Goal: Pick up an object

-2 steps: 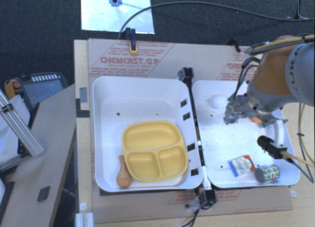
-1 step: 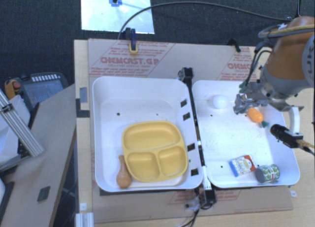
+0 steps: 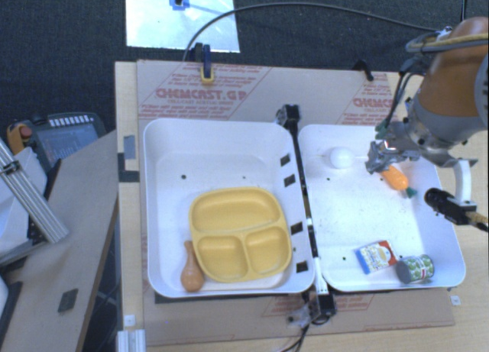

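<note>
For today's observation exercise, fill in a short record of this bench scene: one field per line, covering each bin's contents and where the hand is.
left bin: yellow divided plate; tan wooden spoon lying against the plate's near-left edge
right bin: white ball at the far side; orange carrot-like toy; small red and blue packet beside a tin can lying on its side at the near-right corner
hand: low over the far right of the right bin, next to the carrot toy
hand grip: cannot tell
</note>
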You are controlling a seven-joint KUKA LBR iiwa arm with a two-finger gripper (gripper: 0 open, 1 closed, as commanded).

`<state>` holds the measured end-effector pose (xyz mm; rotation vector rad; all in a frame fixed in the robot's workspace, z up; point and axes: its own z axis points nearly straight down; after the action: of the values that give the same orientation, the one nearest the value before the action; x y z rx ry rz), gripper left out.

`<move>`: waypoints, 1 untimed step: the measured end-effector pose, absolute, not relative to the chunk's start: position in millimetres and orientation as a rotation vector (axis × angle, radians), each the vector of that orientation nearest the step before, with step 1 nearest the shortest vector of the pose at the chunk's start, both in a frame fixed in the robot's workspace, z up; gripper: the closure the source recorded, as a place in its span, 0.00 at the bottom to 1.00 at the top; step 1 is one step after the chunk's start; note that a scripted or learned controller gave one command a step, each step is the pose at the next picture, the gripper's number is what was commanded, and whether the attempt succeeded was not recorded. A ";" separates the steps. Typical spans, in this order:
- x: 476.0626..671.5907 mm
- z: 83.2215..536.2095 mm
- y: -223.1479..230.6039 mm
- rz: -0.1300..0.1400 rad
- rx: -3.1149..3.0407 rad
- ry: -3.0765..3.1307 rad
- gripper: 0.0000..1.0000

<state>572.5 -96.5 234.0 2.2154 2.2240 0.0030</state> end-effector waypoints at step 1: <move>570.7 236.5 -41.6 0.004 2.211 2.233 1.00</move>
<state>570.7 -41.6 236.5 2.2105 2.2327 0.0039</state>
